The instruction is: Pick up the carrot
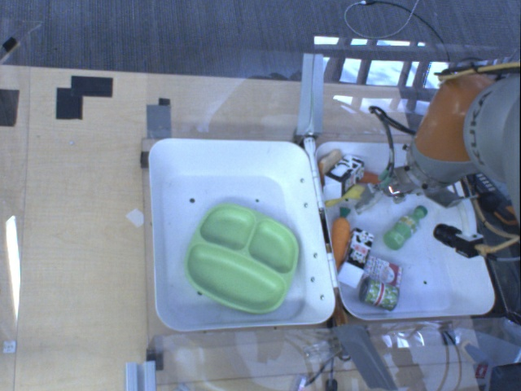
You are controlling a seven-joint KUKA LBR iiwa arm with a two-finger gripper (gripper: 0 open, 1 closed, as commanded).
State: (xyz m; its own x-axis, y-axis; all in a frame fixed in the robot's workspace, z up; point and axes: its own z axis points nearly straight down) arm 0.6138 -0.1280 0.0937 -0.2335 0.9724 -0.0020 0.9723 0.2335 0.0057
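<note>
Carrot (pixel 340 240) lies in the right bin (pixel 480 296), hard against its left wall, long axis running roughly parallel to that wall, green tip toward the far edge. Just right of it sits a small black-and-white carton (pixel 360 248), touching or nearly so. A green bottle (pixel 404 227) lies tilted near the bin's middle. A can (pixel 379 293) with a green and red label rests near the front edge, with a patterned packet (pixel 383 270) just behind it. Another black-and-white box (pixel 345 170) sits near the far left corner, a yellow item (pixel 352 194) beside it.

My gripper (pixel 373 195) hangs over the far part of the right bin, between the far-corner box and the bottle, apart from the carrot. Jaw state: cannot tell from this angle. Nothing visible held.

Left bin (pixel 175 169) carries a green divided plate (pixel 242 257), three compartments, set toward the front right.
</note>
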